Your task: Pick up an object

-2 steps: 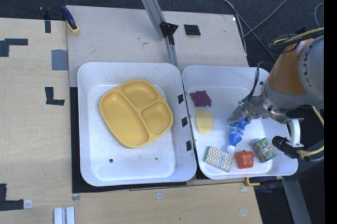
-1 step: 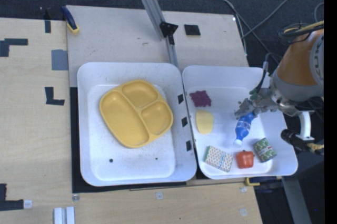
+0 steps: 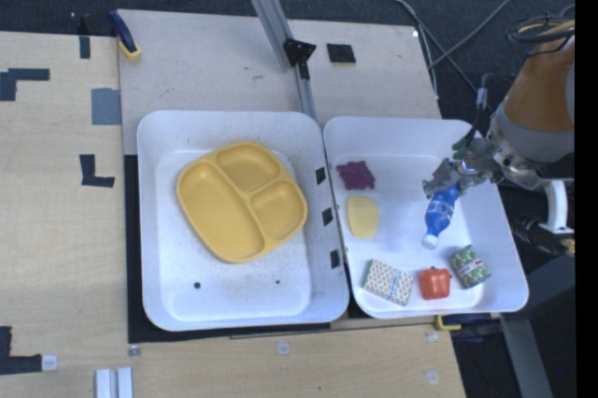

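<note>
two white bins side by side on the desk. left bin carrying a yellow divided plate, sitting a bit toward its upper half. right bin holding the small stuff: purple lump near the upper left corner, pale yellow piece just below it, patterned little box along the lower edge, red-orange item just beside that, green-labelled can tipped over toward the lower right. blue bottle lying at a slant mid-bin, white cap pointing down-left. grey arm with orange band coming in from the right edge, jaws sitting right over the top end of the bottle, touching or nearly so. can't tell whether open or closed, too small and cluttered at that spot. no clear view of the bottle actually clamped either.
</note>
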`<action>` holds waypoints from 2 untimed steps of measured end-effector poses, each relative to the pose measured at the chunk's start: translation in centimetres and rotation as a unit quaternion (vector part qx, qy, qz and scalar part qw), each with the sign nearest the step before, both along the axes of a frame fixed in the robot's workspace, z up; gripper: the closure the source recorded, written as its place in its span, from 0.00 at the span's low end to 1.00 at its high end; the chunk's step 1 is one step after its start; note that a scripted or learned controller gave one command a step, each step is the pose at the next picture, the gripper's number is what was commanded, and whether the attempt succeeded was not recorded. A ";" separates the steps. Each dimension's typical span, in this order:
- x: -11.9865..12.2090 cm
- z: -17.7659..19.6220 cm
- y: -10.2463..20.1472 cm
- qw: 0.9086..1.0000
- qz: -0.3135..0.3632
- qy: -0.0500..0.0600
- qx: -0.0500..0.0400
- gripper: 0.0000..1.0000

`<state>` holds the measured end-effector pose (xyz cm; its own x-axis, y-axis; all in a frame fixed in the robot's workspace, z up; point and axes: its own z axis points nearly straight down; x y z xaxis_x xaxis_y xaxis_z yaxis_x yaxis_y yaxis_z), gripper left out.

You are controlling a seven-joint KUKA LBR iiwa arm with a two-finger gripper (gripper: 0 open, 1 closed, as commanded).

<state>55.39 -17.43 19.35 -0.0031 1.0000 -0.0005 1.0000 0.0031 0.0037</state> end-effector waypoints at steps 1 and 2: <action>0.0 0.8 0.1 1.000 -0.001 0.002 0.000 1.00; 0.5 0.0 5.4 1.000 0.002 0.003 0.001 1.00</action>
<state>55.90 -12.03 19.34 -0.0061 1.0000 0.0014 1.0000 0.0061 -0.0020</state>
